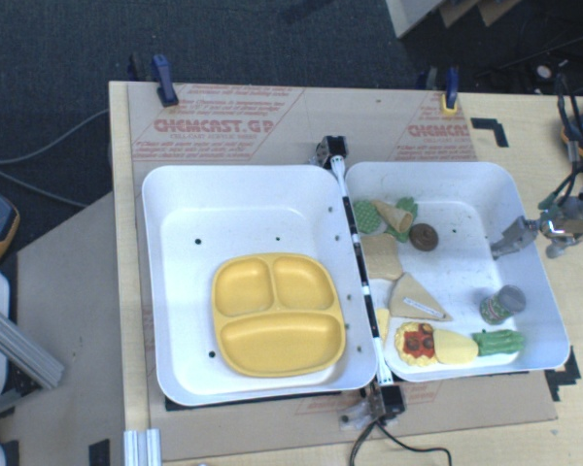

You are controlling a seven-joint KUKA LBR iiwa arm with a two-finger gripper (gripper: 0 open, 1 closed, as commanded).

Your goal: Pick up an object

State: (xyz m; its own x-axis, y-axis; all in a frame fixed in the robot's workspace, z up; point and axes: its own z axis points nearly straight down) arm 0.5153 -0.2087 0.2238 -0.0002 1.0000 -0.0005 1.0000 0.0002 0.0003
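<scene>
Poised over the right bin's (466, 178) right wall: gripper (532, 231), probably lining up a reach inward. Wide or narrow: cannot tell. Nearest candidate for picking: small grey can (502, 305), just below, with bare floor on 3 sides. Crowded against the near rim: toy pizza (415, 342), banana (457, 349), green piece (498, 341). In the left bin (175, 212), 1 yellow plate (277, 314).

The gripper (521, 236) is a small grey metal part with a dull sheen and angular, wedge-like edges. Behind it sits a paler grey block of hardware, blurred, with thin dark cables looping above it. An orange patch marks the body beyond those cables.
</scene>
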